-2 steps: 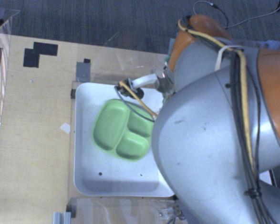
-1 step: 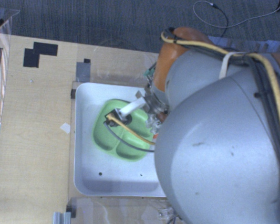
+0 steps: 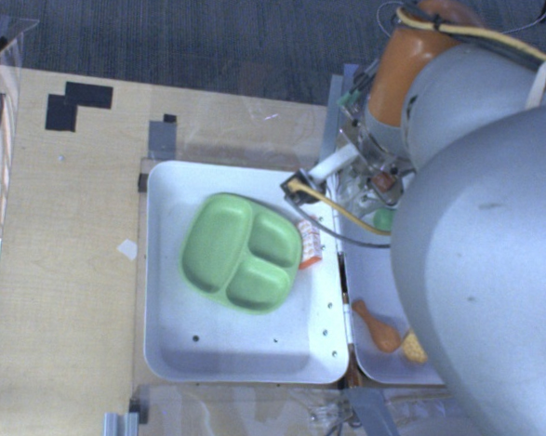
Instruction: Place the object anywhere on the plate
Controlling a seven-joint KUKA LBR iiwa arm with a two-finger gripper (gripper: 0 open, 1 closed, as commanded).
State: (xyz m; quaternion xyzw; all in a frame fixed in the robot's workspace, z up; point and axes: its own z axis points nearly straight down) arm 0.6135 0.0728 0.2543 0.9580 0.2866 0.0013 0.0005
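Note:
A green divided plate [image 3: 241, 252] lies in the left white bin [image 3: 244, 360], with nothing on it. A small white and orange packet [image 3: 310, 243] rests against the plate's right rim, on the bin floor. My gripper [image 3: 373, 193] hangs below the orange wrist band over the far end of the right bin, close to the divider between the bins. A small green object [image 3: 383, 218] shows just beneath it, partly hidden by the arm. I cannot make out whether that object is held.
The right bin [image 3: 374, 369] holds a brown wooden piece [image 3: 377, 327] and a yellow item [image 3: 414, 348] near its front. The grey arm covers most of that bin. A yellow cable with a black end [image 3: 303, 190] reaches over the left bin's far right corner.

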